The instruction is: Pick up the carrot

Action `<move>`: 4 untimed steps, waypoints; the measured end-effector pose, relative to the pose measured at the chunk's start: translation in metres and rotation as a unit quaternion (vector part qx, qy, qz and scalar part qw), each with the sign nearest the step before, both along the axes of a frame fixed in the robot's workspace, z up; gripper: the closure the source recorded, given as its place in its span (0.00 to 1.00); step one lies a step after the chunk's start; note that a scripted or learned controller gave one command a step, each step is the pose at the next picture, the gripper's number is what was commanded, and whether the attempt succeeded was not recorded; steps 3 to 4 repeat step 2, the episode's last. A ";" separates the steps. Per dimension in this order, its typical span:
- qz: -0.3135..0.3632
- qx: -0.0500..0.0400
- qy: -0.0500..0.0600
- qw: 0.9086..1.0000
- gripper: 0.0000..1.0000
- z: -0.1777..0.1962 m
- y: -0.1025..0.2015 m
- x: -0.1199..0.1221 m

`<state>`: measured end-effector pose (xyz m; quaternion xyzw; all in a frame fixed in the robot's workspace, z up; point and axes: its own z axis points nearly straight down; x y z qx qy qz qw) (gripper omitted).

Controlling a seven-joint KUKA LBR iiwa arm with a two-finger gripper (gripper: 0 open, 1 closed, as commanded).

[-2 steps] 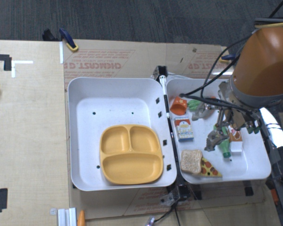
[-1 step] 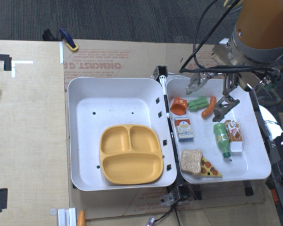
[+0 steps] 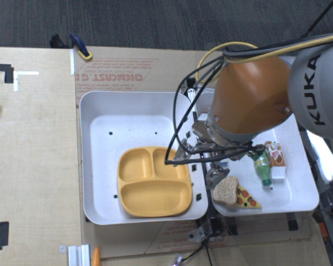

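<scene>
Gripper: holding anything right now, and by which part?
Cannot be told. The gripper hangs over the seam between the bins, its tips lost among cables; no carrot is seen at it.

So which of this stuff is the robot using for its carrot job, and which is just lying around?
For the job:
- gripper, low over the left end of the right bin

Just lying about:
- yellow plate in the left bin
- bread slice
- pizza slice
- green bottle
- small box
- blue clip on the bench

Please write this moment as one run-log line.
gripper: over right bin, fingers unclear | carrot: unseen | nearby: bread slice, pizza slice, green bottle
</scene>
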<state>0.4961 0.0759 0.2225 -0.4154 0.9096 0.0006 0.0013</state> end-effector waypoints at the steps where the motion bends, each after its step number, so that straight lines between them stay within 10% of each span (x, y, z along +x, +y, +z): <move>1: 0.040 0.002 -0.011 0.999 0.00 -0.111 0.030 0.006; 2: 0.041 0.004 -0.015 0.999 1.00 -0.100 0.032 0.008; 4: 0.041 0.004 -0.015 0.999 1.00 -0.100 0.032 0.008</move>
